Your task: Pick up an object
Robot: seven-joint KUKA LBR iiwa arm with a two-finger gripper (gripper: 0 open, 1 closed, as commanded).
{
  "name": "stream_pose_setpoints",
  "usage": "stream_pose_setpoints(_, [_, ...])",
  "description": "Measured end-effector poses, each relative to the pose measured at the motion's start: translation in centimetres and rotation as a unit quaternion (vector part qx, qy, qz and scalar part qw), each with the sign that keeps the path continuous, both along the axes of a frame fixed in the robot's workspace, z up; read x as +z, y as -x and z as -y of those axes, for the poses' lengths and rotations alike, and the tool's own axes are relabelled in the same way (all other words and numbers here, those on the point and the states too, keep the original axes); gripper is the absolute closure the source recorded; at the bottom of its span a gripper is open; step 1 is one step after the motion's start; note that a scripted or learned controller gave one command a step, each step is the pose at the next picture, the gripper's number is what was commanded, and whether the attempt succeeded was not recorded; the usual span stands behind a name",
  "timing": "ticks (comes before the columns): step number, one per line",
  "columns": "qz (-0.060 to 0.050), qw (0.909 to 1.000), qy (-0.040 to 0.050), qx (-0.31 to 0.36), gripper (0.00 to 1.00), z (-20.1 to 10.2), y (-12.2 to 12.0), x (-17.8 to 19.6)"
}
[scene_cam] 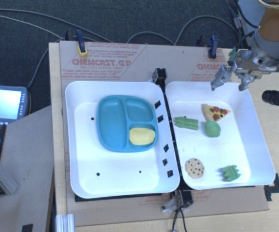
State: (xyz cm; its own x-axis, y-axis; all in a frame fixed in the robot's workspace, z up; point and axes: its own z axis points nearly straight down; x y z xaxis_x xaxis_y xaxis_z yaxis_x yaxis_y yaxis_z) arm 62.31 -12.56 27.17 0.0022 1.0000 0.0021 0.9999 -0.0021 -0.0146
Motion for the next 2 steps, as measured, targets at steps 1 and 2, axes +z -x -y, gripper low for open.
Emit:
stream_pose_setpoints(1, [0.007,1.0000,0.0009,0.001,0.00,0.0,-0.2,0.8])
stream_pose_setpoints(2, [0.004,1.0000,0.0003,0.001,0.00,0.5,0.7,-4.1])
